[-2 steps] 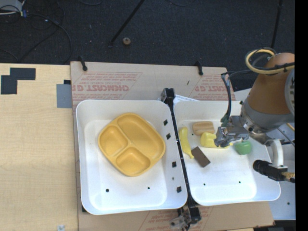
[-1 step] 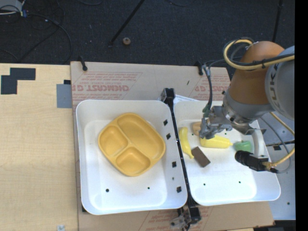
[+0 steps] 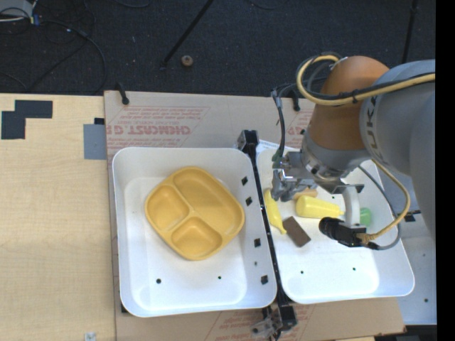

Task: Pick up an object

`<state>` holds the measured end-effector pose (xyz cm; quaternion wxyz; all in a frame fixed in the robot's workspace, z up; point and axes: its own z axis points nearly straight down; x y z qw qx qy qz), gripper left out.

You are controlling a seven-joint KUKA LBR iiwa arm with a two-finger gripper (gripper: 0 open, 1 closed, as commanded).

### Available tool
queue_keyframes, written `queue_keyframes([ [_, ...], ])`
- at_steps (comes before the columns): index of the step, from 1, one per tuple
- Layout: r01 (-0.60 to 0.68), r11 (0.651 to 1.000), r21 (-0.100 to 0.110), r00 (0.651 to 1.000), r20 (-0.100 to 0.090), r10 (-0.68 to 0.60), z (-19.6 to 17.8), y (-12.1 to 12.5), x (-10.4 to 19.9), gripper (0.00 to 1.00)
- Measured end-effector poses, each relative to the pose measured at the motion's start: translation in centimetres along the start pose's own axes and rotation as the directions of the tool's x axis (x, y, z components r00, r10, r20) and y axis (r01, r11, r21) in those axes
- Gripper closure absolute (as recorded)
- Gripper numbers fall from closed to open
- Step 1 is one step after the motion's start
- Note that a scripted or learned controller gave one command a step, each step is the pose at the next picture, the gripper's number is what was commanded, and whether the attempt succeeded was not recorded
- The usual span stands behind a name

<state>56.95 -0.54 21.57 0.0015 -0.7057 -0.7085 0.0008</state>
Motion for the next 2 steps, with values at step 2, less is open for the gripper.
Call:
queue_keyframes([
  [2, 0.001, 1.0, -0.001, 1.0, 0.0, -0.001, -0.3, 1.8, 10.5, 1.0],
])
